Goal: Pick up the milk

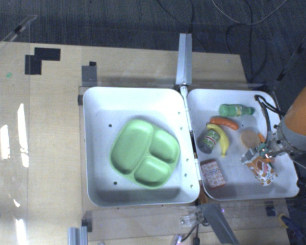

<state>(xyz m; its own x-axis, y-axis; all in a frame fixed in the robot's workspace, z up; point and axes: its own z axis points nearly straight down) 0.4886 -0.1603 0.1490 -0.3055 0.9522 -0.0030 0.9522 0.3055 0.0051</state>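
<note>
From above, we see the gripper (259, 154) low in the right bin (234, 185), right over the milk carton (264, 171) at the bin's near right side; we cannot tell its state; the green tray (145, 152) sits in the left bin (99, 137).

No legible text anywhere, label print perhaps too blurred.

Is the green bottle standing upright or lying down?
Lying down. The green bottle rests on its side along the right bin's far wall.
</note>
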